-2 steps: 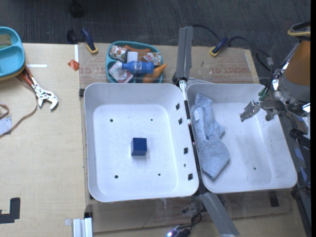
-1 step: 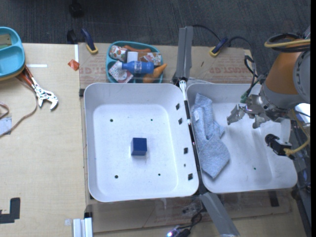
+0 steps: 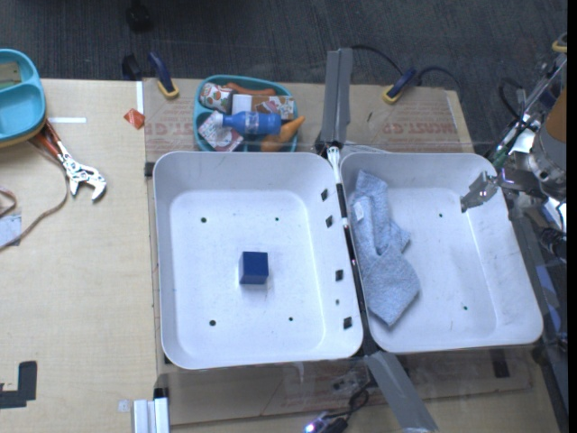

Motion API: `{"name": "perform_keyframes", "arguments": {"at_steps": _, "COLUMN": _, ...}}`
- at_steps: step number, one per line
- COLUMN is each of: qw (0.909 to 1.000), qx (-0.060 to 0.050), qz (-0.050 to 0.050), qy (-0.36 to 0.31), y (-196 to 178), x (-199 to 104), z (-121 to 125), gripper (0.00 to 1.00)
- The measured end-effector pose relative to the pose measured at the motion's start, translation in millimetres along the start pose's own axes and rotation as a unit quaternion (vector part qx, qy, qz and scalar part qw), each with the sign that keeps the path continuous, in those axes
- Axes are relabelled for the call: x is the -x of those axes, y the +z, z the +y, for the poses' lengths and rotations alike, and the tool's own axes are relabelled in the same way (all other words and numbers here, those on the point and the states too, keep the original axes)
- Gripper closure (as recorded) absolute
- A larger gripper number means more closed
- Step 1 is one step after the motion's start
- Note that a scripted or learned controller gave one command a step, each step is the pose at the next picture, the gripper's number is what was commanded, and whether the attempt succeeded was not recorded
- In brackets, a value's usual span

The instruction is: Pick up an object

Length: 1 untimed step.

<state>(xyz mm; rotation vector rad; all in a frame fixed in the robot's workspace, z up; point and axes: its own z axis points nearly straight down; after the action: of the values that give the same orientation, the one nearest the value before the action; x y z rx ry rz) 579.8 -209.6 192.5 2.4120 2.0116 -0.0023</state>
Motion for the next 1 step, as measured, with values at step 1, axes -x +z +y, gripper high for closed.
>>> {"name": "perform_keyframes", "arguments": {"at_steps": 1, "qw": 0.9989, "qx": 0.0, "qz": 0.0, "qy": 0.047, "y": 100.2, "x": -59.8, "z": 25.9, "gripper": 0.0}}
